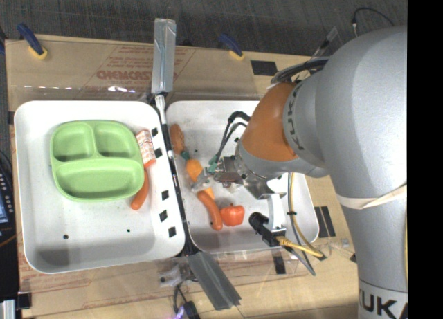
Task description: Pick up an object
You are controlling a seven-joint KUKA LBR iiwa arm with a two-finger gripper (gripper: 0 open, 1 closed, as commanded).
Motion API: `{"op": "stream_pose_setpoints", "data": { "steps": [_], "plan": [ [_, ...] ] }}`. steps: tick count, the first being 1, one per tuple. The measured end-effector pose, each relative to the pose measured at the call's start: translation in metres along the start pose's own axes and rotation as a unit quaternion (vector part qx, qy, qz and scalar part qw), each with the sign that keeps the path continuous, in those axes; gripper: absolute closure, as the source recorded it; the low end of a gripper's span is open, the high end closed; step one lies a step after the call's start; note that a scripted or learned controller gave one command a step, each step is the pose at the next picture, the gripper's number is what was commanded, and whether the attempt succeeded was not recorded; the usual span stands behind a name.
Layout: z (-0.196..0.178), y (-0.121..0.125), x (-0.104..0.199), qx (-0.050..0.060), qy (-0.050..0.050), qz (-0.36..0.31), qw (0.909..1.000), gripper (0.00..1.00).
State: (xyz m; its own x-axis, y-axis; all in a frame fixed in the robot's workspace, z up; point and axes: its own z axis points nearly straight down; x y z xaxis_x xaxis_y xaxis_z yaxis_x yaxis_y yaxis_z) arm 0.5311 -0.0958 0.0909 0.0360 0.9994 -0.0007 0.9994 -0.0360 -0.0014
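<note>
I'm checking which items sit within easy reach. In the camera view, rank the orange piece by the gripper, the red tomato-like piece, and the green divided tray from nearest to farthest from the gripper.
Measured from the gripper:
1. Orange piece, right bin, just to the gripper's left in the view.
2. Red tomato-like piece, right bin, below the gripper.
3. Green divided tray, left bin, far across the divider.

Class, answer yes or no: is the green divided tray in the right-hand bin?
No, the green divided tray lies in the left bin.

You've got a green divided tray (93,160) sitting in the left bin (41,241), with blue clamps (32,39) pinning cardboard (90,61) to the counter's back edge.
</note>
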Motion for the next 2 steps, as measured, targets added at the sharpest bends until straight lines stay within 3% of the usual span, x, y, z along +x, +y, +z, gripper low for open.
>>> {"op": "stream_pose_setpoints", "data": {
  "steps": [1,2],
  "plan": [
    [-0.009,-0.001,0.000,0.003,0.001,-0.002,1.0000,1.00],
    [-0.127,0.019,0.023,0.000,0.001,0.018,0.9998,1.00]
  ]
}}
